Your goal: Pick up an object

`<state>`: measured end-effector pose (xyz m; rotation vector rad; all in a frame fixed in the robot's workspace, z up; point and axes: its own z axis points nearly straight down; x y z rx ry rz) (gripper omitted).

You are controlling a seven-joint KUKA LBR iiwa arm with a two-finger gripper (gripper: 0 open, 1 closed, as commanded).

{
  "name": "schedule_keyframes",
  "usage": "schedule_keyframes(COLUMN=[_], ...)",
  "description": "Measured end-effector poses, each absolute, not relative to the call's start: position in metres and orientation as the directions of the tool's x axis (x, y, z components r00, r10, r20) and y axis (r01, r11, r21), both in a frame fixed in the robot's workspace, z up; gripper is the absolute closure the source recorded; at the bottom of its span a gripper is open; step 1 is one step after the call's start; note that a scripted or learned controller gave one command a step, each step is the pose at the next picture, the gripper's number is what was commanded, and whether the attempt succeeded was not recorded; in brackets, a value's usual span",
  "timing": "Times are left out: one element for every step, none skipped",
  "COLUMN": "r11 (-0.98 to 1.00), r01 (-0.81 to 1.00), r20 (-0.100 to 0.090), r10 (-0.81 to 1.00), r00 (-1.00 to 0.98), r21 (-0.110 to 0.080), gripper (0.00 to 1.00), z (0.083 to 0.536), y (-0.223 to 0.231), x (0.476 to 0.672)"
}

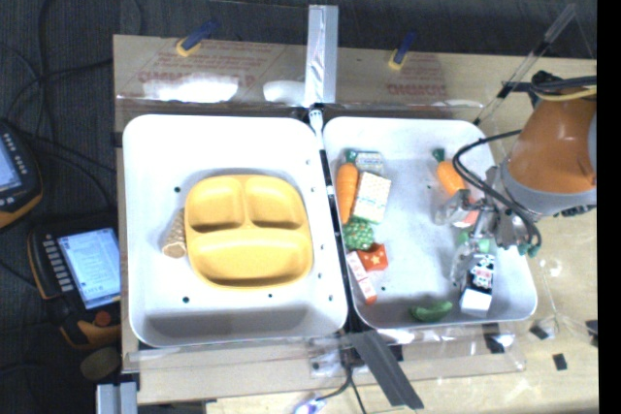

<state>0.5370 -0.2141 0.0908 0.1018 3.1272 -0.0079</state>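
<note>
I see even, bright light from above; the white bins (pixel 223 136) glare a little, shadows are soft, details slightly blurred.

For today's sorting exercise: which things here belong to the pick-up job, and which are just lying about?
Job:
two-finger gripper
orange toy carrot
white printed carton
green pod-shaped toy
small red box

Lying about:
yellow divided plastic tray
blue clamp
handheld screen device

Pincer (pixel 473 247) fingers obscured by clutter; arm (pixel 558 150) cut off right.
</note>
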Motion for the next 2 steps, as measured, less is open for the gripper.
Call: schedule_keyframes(r11=[0.994,0.969], r01=[0.111,0.245], r20=[-0.014,-0.014], r10=[0.111,0.245], r00=[-0.994,-0.969], r21=[-0.002,0.0], gripper=[0.0,0.0], z=[0.09,0.09], y=[-0.203,-0.147], x=[0.582,0.6])
